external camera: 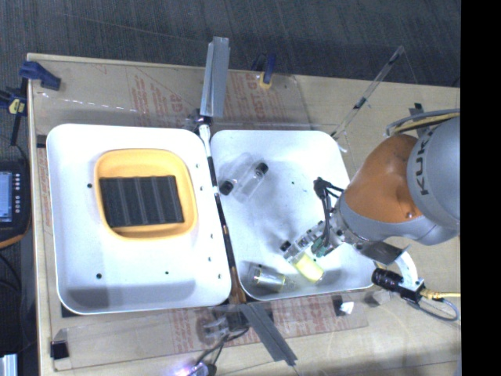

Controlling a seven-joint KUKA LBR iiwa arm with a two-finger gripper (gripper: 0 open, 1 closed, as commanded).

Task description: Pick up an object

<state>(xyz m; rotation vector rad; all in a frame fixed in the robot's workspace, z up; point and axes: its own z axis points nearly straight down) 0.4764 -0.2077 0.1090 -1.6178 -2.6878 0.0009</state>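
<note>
Tool [301, 251] sits low in the right bin [274, 151], near its front edge, pointing down-left from the grey arm [391, 210] with its orange band. Can't tell if it is parted or closed, too small and dark at this angle. A pale yellow-green object [311, 269] lies just beside or touching the tool tip; can't tell whether it's actually between anything, so not calling it held.

Other candidates in the same bin: a clear bottle with a dark cap [244, 177] toward the back-left, and a clear, metallic-looking container [268, 278] by the front wall, near the yellow-green piece. Left bin [70, 233] holds an orange tray with a dark ribbed insert [143, 202], well apart from the tool.

Judgement: step in hand looks like closing in on the yellow-green object. To do it well:
- centre the tool over the object, not off its edge
- keep clear of the front wall of the bin, which is close
- avoid nudging the clear container next to it
- get a firm close before lifting, lift straight up

Risks: object looks small and rounded, may squirt sideways or get pinned against the wall.
</note>
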